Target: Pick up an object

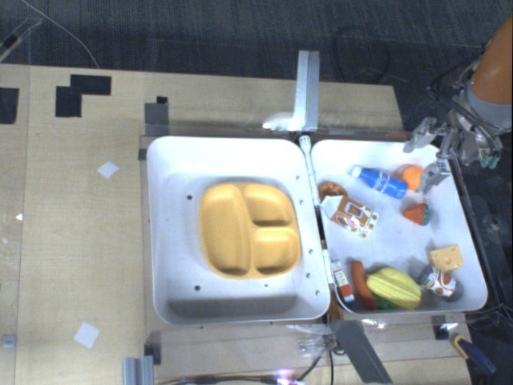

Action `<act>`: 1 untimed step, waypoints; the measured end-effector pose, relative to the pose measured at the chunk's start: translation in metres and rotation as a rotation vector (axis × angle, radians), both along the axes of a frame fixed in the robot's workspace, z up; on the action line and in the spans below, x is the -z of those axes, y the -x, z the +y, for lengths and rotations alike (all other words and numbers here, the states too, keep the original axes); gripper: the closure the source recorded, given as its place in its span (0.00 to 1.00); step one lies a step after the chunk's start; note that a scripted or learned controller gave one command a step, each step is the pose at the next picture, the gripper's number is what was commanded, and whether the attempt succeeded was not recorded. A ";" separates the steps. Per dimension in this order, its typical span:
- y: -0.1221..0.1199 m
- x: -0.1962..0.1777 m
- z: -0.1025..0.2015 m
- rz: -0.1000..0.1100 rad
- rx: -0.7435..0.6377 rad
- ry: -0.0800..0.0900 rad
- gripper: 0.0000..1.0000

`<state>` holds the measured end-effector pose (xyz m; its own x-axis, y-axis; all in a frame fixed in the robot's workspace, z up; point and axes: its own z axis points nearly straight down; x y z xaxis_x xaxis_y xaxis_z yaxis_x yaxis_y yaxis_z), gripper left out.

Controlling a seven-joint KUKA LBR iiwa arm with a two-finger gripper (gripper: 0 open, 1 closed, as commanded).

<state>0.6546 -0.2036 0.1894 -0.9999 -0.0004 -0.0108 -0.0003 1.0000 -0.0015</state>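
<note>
Pale wooden bench (72, 239) against dark carpeted floor (200, 14).

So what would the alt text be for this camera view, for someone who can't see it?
A robot gripper hovers open at the top right of a white bin of small toys, above a blue bottle and an orange ball. The neighbouring left bin holds a yellow divided tray.

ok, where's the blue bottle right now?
Blue bottle lies in the right bin, far end, between the pretzel and the orange ball.
</note>
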 end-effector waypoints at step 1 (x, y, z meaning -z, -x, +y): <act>-0.012 0.090 -0.002 0.018 0.345 -0.003 0.00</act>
